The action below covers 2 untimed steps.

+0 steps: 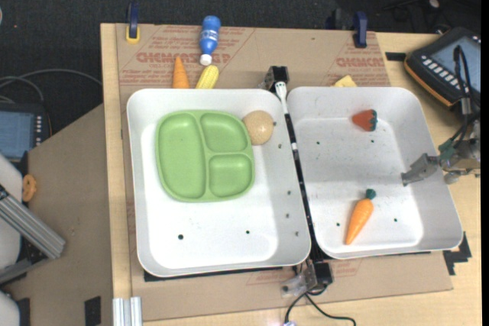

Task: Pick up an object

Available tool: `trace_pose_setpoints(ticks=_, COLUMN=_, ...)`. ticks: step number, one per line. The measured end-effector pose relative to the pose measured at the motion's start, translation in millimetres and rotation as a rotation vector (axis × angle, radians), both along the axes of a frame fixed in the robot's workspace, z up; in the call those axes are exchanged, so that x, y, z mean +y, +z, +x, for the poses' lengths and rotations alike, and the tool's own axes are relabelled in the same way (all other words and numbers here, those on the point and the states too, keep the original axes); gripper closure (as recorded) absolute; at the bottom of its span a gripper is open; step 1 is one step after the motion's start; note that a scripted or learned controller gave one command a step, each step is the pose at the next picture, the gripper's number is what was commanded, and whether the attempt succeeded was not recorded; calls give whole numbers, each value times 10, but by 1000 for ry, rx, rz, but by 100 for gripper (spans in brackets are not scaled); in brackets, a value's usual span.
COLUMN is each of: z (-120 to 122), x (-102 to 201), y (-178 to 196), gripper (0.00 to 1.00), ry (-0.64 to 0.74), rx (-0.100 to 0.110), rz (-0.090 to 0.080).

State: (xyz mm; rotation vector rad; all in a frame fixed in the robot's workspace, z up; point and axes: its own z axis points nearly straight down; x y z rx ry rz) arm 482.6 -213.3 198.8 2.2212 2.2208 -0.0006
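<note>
At the right edge of the frame I see my gripper (415,173) over the right bin (428,237); whether its jaws are released or clenched I cannot tell. Nothing sits between them. Lower centre of that bin lies a carrot (359,217), apart from the gripper; a strawberry (364,119) lies upper right. Left bin (145,187) holds a green plate (205,155) and a beige ball (259,126).

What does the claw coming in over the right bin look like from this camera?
The claw is a small grey metal piece with slim, pointed fingers, at the right bin's right rim. Behind it sits a blocky grey-and-dark wrist assembly with thin dark cables looping up toward the frame's right edge. It's too small and blurred to make out any markings.
</note>
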Motion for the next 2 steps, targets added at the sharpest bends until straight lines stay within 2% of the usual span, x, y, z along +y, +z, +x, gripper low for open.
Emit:
trace_pose_setpoints(ticks=1, z=-31, x=741, y=-1197, gripper=0, ry=5, rx=3, rz=3)
trace_pose_setpoints(ticks=2, z=-21, x=691, y=-1039, gripper=100, ry=-1, rx=-4, rz=-2)
